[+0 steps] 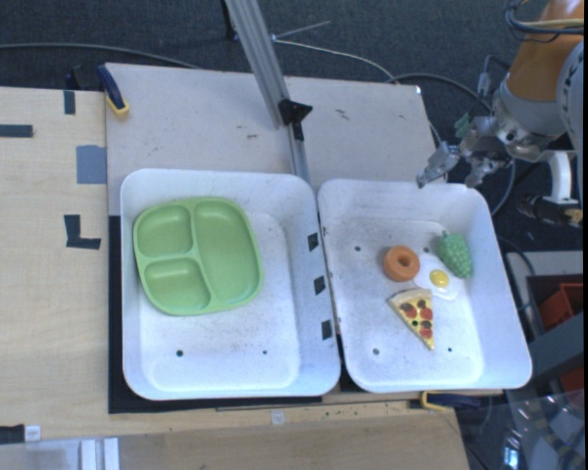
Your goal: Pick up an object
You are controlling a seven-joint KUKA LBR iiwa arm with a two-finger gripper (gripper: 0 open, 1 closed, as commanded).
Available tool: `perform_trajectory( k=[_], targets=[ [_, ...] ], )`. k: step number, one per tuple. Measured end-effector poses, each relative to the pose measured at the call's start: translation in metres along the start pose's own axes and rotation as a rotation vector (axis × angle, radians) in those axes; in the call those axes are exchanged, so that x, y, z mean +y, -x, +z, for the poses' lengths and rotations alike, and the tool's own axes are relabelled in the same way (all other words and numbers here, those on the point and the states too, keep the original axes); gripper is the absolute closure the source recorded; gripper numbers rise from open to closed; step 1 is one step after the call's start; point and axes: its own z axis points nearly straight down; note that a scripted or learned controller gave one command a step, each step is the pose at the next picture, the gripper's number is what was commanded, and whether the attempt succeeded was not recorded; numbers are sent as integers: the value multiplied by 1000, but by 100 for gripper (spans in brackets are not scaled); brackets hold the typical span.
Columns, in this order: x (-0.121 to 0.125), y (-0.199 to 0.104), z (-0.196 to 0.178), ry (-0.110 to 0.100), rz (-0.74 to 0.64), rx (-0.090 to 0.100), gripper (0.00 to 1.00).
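Currently hovering tool (453, 167), fingers spread and empty, beyond the right bin (490, 360); approaching; next requiring descent onto the toy doughnut (402, 262).

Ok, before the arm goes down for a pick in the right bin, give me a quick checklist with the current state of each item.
1. Targets present in the right bin: donut, pizza slice, fried egg, green piece. Ok.
2. Gripper empty: nothing seen between its fingers. Ok.
3. Gripper over a target: it sits above the bin's far rim, not over any item. Not ok.
4. Donut stands apart from the other items. Ok.
5. Egg and green piece apart: they lie very close. Cannot tell.
6. Green plate lies in the left bin, away from the pick. Ok.
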Motion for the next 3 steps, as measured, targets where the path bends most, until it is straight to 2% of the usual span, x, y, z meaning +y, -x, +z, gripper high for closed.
perform_trajectory(
  k=[1, 3],
  targets=[
    [0, 0, 0, -1, 0, 0, 0],
    [-16, 5, 117, -7, 1, 1, 0]
  ],
)
